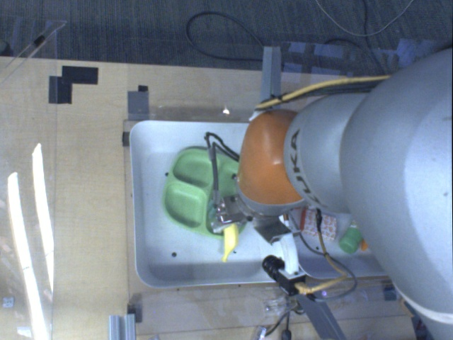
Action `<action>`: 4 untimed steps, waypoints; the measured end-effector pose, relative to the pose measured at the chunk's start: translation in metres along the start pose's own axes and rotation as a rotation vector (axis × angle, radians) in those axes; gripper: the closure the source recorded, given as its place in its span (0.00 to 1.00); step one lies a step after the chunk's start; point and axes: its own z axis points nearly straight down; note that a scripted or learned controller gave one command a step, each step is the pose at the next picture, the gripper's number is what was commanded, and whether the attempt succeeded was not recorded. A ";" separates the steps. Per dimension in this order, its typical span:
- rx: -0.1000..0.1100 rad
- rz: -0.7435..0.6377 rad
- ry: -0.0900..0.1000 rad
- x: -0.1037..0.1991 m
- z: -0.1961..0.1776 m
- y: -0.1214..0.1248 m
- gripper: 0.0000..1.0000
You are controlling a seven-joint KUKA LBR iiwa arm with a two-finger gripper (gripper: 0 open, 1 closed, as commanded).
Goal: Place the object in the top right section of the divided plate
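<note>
the object [229,243] is a small yellow piece, narrow and tapering to a point at its lower end, with a banana-like colour. it lies against the lower right rim of the green divided plate [190,193], part on the plate edge and part over the white floor of the left bin [152,211].

the plate sits mid-bin, with bare white floor to its left and below it; the bin's left wall and near wall stand well apart from the plate. the grey arm [368,161] and its orange band [267,163] cover the plate's right side and much of the bin's right half.

the gripper [225,217] hangs just above the object's upper end, touching or nearly so. whether it is wide, narrow or holding the piece cannot be told from here.
</note>
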 end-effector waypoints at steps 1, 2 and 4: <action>-0.027 -0.120 -0.002 0.016 0.025 0.011 1.00; -0.041 -0.461 -0.011 0.030 0.026 0.020 1.00; -0.001 -1.017 -0.001 0.009 -0.033 0.011 1.00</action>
